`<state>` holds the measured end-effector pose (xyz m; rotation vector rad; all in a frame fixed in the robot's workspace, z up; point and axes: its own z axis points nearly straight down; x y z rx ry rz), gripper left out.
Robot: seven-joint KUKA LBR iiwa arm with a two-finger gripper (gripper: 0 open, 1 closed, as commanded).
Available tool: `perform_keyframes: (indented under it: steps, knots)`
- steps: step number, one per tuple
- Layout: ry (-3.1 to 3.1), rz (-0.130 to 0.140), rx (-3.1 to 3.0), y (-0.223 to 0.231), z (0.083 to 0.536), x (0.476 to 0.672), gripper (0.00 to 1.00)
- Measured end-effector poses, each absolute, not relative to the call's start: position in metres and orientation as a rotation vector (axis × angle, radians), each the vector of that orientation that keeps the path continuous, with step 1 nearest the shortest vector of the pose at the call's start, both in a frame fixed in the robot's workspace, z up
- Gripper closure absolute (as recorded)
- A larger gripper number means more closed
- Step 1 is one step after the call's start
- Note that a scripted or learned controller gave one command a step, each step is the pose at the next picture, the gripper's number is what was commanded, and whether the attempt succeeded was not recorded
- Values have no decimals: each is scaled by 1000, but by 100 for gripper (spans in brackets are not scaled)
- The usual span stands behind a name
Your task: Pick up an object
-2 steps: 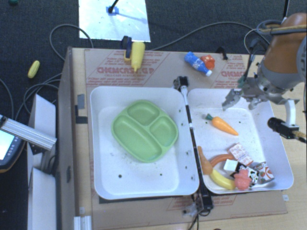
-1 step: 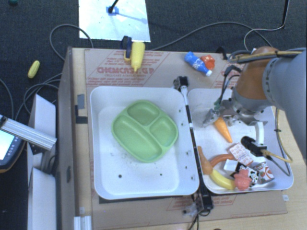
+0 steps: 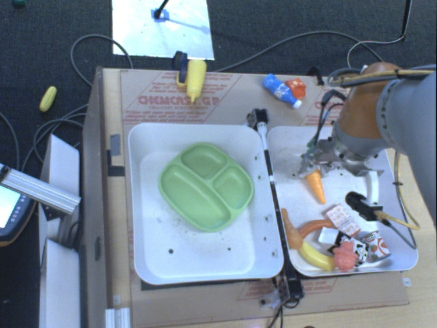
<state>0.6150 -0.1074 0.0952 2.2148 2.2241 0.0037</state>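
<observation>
Right bin (image 3: 403, 251), near corner: a banana (image 3: 315, 255), a pink toy (image 3: 345, 257) and small cartons. Farther in, an orange carrot (image 3: 315, 185) lies on the bin floor, its blunt end directly under the tool (image 3: 315, 164). The fingers appear to straddle it, though whether they clamp it cannot be told. Left bin (image 3: 147, 251): a green divided plate (image 3: 206, 186). Beyond, on the desk (image 3: 232, 94), a yellow bottle (image 3: 196, 78).

A cardboard-topped desk (image 3: 225, 91) stands on dark carpet (image 3: 54, 19). Beyond the desk lies a pale square sheet (image 3: 164, 19); cables (image 3: 89, 43) trail across the carpet left of the desk, near a metal rail (image 3: 37, 190).
</observation>
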Motion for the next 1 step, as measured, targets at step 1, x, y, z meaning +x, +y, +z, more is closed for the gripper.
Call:
perform_keyframes:
  steps: [1]
  knots:
    - [2224, 4, 2216, -20, 185, 590, 100]
